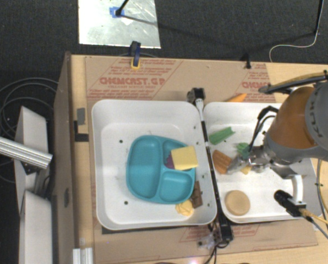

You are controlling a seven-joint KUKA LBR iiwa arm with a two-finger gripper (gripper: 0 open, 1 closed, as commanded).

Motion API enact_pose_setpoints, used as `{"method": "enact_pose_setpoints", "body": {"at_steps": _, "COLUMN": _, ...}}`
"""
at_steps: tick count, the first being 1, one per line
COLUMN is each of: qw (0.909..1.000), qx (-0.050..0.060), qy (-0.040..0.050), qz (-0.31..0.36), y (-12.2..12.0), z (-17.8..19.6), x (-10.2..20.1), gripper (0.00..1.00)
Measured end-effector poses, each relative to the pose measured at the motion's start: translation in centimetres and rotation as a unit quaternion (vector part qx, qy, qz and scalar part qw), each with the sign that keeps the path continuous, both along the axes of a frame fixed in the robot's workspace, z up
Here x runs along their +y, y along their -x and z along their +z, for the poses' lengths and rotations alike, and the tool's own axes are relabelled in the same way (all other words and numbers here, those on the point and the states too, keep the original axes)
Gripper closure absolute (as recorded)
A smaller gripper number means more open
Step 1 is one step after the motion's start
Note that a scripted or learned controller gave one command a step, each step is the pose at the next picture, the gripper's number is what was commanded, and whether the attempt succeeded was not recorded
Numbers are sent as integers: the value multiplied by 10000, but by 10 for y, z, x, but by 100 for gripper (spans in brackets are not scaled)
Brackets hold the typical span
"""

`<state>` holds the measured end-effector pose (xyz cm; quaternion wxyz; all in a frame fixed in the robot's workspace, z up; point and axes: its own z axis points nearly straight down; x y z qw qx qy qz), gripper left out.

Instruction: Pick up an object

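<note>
My gripper (241,164) is down in the right bin (296,216), near its middle, reaching in from the right below the orange band (293,122). Its tip sits just right of an orange-brown wedge (221,161) and beside a small yellow piece (246,170). A small green piece (242,147) lies just behind the tip. A longer green piece (220,135) lies at the bin's back left. A tan round disc (238,202) rests at the front. The tip is too small and dark to make out.
The left bin (109,147) holds a teal divided plate (147,175) with a yellow block (184,158) and a purple bit (169,160) on it. A brown piece (197,194) and a yellow lump (184,208) lie at its front right. An orange piece (236,98) lies behind the right bin.
</note>
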<state>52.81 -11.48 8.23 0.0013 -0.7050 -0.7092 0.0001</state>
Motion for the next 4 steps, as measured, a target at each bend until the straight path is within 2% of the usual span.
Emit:
{"method": "enact_pose_setpoints", "body": {"at_steps": 1, "qw": 10000, "qx": -50, "qy": 26, "qz": -6, "y": -62, "z": 3, "x": -36, "gripper": 0}}
{"method": "enact_pose_setpoints", "body": {"at_steps": 2, "qw": 10000, "qx": -39, "qy": 14, "qz": 2, "y": -60, "z": 14, "x": -34, "gripper": 100}}
{"method": "enact_pose_setpoints", "body": {"at_steps": 3, "qw": 10000, "qx": -47, "qy": 14, "qz": -30, "y": 13, "z": 117, "x": -24, "gripper": 100}}
{"method": "enact_pose_setpoints", "body": {"at_steps": 4, "qw": 10000, "qx": -20, "qy": 10, "qz": -24, "y": 12, "z": 111, "x": -24, "gripper": 0}}
